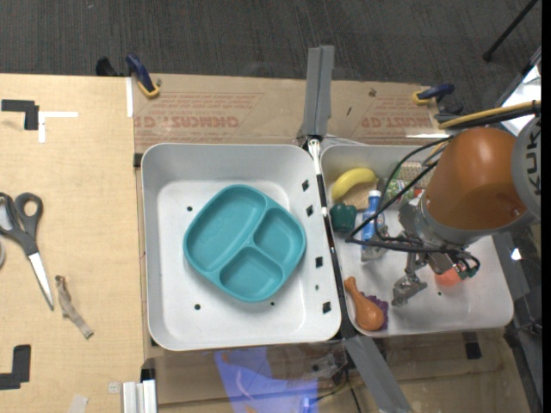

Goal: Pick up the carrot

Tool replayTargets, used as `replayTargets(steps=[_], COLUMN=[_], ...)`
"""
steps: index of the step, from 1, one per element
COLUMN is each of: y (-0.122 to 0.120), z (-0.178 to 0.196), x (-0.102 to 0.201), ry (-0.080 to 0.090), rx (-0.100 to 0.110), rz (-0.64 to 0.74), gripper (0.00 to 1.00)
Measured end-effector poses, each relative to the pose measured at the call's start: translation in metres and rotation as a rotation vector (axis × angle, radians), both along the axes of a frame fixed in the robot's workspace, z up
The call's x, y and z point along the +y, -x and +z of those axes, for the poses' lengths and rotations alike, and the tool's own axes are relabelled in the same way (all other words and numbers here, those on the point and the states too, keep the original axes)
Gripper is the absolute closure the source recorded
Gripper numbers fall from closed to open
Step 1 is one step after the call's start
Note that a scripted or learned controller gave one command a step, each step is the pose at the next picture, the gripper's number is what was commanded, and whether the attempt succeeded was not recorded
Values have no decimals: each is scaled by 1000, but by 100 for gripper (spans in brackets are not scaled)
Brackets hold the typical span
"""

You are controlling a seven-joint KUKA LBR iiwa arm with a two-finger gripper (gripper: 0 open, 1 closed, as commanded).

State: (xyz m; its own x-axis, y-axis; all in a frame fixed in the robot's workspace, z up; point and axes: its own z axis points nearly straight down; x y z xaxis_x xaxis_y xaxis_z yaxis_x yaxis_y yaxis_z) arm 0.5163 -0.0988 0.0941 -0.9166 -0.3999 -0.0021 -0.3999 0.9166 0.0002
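Camera view has my gripper (411,286) low inside the right bin (482,312), under my orange-banded wrist. My fingers (405,291) sit close together, and I see nothing between them; how wide the gap is I cannot tell. The carrot (365,306) lies at the bin's near left corner, just left of my fingers and apart from them. A banana (353,181) rests toward the far left corner. The left bin (164,256) holds a teal divided plate (245,243). Scissors (26,235) lie on the bench at far left.
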Motion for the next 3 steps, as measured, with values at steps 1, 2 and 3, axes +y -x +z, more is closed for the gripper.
replayTargets(steps=[1,2,3], y=[-75,-23,30], z=[0,11,-3], x=[-59,4,3], ry=[1,0,0], rx=[-5,0,2], rz=[-277,-104,-176], gripper=[0,0,0])
